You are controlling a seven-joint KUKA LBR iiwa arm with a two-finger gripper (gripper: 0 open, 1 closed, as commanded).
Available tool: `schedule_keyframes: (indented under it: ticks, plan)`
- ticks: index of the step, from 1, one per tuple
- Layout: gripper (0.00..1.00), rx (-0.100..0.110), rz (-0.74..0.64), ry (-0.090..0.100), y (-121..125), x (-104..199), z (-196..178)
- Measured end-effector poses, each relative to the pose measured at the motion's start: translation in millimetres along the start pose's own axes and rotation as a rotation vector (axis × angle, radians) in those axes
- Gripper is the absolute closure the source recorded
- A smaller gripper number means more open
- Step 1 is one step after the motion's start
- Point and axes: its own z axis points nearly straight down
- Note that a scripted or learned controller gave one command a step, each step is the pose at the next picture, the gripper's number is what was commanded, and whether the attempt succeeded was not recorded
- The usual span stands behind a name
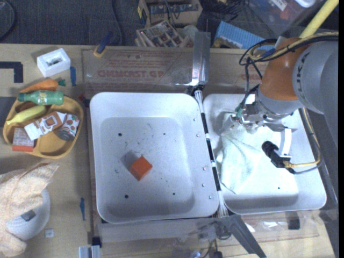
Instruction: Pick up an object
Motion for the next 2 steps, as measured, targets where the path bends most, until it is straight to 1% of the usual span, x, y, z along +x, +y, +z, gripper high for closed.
schedule_keyframes:
  ticks: [1, 2]
  plan:
    - [0.00, -0.001, 0.200, -0.002, -19, -70, -66]
    - [0.00, -0.002, 0.049, -0.001, 48, 5, -85]
